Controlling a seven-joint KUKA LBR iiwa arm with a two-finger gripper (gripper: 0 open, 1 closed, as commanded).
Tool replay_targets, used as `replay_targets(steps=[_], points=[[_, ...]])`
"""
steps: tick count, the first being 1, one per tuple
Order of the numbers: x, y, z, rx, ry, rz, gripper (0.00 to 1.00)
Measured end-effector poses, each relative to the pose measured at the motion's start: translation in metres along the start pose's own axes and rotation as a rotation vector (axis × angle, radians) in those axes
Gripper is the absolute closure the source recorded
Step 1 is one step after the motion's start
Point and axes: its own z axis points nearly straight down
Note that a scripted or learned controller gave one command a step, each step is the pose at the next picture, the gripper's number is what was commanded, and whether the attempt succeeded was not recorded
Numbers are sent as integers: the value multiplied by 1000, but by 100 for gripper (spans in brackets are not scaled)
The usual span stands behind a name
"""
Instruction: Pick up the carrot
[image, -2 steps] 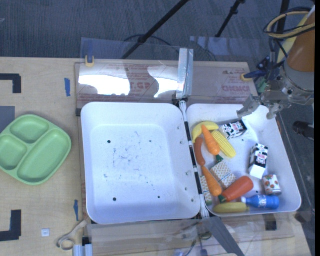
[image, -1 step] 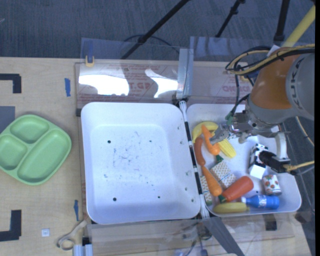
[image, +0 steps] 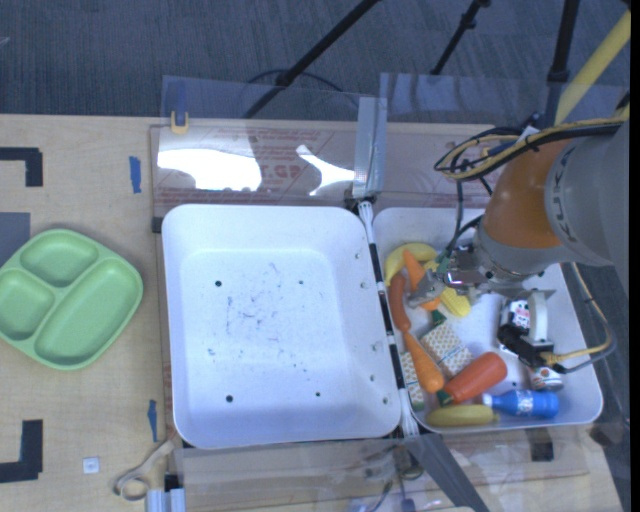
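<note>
1. pincer (image: 432, 288) of the grey arm hangs low over the upper left part of the right bin (image: 585, 395), among the crowded toy food; how wide it stands, and whether it has hold of anything, cannot be told, because the metal tip is small and mixed with the items under it.
2. carrot (image: 424, 366), the task's thing, lies near the left wall of the right bin, below the pincer, slanted, with a checkered piece (image: 446, 347) touching it on the right.
3. risk: a long orange-red piece (image: 398, 298) lies just beside the pincer and has a similar colour, so the program can close on the wrong thing.
4. risk: the carrot is tight between the wall and its neighbours, so a finger can land on the rim or on the checkered piece, and the carrot can slip away.
5. risk: the red-orange pepper-like piece (image: 477, 375) is also near and can be pushed.
6. count: two white bins, the left bin (image: 200, 250) with no toys inside; one green divided plate (image: 68, 298) on the bench; one carrot; one blue bottle (image: 524, 404); yellow pieces, at least two, the exact number is not clear.
</note>
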Motion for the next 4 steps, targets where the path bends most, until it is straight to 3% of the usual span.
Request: replay_targets(steps=[1, 2, 3, 4], points=[[0, 1, -10, -2, 0, 2, 100], [-59, 4, 1, 2, -1, -45, 100], [-19, -16, 0, 3, 2, 188, 100], [2, -23, 0, 0, -1, 280, 100]])
